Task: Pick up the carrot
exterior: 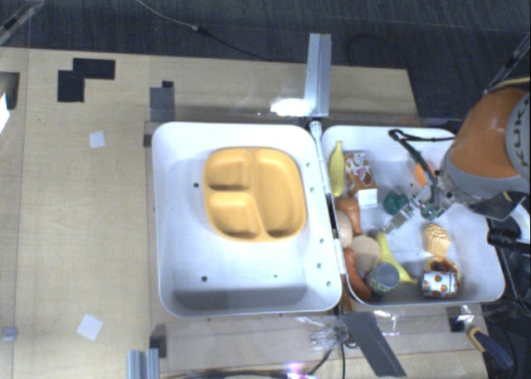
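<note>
Nearest the camera, along the bottom edge of the right bin [494, 286], sat a squat cylindrical can w/ a printed label [439, 284], lying on its side, and left of it a small round tin w/ a dark lid [382, 277]. The carrot [355, 272] lay at the bin's lower-left corner, a smooth orange taper curving along the left wall, partly under the tin. Just above it was a pale, rounded, potato-like lump [363, 248], touching a yellow banana-shaped piece [390, 256] that ran diagonally toward the tin. A ridged yellow corn-like item [437, 240] stood near the can, on its far side. Further up the left wall was a reddish-brown pear-shaped piece [349, 214], then a small white box [366, 200] and a printed carton [358, 171], w/ a second, slimmer banana [336, 168] upright against the wall. A small teal object [397, 201] lay mid-bin. The gripper [429, 200] hung over the right-centre of that bin, well apart from the carrot; its metal fingers were too small & cluttered to read (open or closed, couldn't tell), and nothing was visibly between them. Behind it the arm's glossy orange band [495, 145] bulged in from the right. The left bin [174, 203], smooth white plastic w/ rounded corners, held a matte yellow plate [253, 192] divided into three compartments. Beyond both bins was pale wood-grain bench [75, 203] w/ black tape marks [83, 77].
</note>
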